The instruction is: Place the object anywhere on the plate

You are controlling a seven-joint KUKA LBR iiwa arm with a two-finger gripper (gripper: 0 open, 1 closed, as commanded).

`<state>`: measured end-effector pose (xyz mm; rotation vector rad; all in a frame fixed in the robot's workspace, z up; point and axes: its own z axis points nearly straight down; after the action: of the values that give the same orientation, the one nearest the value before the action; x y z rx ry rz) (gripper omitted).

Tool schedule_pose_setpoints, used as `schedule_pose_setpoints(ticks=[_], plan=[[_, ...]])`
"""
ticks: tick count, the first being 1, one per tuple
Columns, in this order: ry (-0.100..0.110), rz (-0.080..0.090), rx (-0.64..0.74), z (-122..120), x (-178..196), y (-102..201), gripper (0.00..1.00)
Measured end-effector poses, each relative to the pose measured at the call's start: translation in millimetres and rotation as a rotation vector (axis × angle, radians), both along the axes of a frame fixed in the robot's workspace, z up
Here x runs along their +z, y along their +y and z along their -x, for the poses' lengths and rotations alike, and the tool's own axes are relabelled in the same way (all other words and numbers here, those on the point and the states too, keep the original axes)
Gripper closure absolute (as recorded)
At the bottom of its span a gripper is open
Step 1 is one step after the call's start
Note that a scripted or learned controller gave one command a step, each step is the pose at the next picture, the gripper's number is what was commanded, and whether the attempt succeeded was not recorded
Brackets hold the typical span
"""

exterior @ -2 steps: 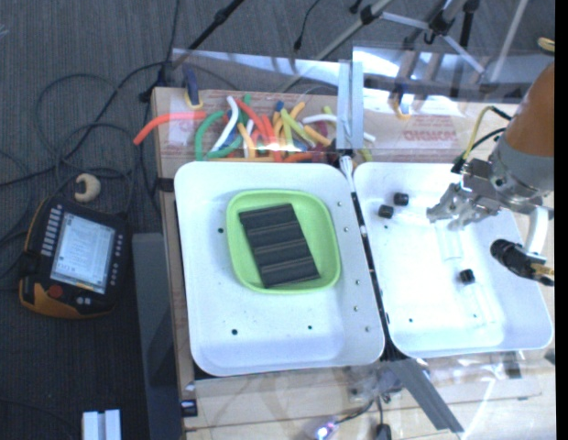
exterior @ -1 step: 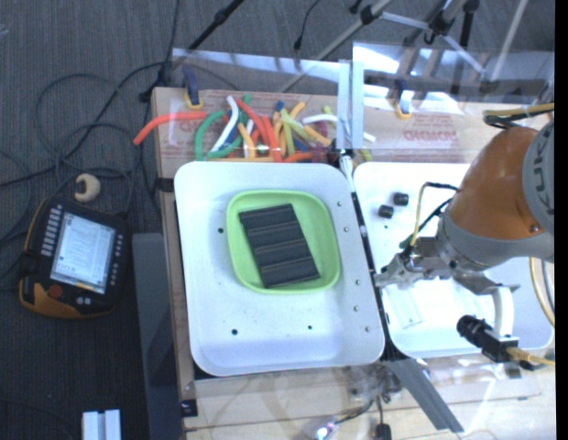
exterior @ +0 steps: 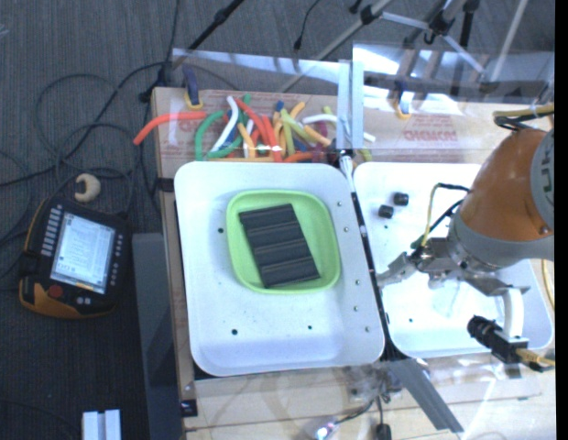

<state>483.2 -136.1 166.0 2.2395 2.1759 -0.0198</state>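
Object, a dark ribbed block, lies on the green plate at 9 o'clock from the gripper, long axis running 11-to-5. Gripper hangs over the right bin, well apart; its state cannot be determined.

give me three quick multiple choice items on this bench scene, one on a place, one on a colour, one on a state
1. Where is the dark ridged block?
A. on the green plate in the left bin
B. on the right bin's floor
C. on the carpet

2. What colour is the band above the arm's wrist?
A. blue
B. orange
C. white

3. How does the block lie?
A. standing on end
B. hanging from the hand
C. flat on the plate

Answers:
1 A, the block sits inside the plate's rim.
2 B, the band over the right bin is orange.
3 C, its ridged top faces up, resting on the plate.
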Motion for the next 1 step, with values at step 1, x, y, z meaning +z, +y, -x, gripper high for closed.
schedule_pose_setpoints(ticks=[1], plan=[[0.005,-0.021,0.028,-1.6,28.5,-38.1,0.0]])
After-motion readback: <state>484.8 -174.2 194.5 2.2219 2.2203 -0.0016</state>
